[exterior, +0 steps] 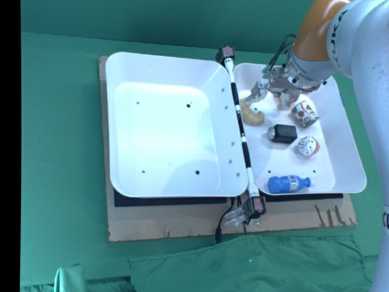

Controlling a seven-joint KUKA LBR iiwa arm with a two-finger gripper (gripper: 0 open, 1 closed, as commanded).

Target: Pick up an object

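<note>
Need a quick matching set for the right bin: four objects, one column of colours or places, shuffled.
Things:
1. bottle
2. box
3. croissant-like piece
4. can

Descriptions:
A. tan, beside the divider between the bins
B. blue, lying nearest the bin's front edge
C. white with red and green print, just below the pincer
D. dark, lying mid-bin

Pairs: 1-B, 2-D, 3-A, 4-C

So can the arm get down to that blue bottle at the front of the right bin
Probably yes. The blue bottle lies alone near the right bin's front wall, nothing on top of it, while the gripper hangs toward the back.
</note>
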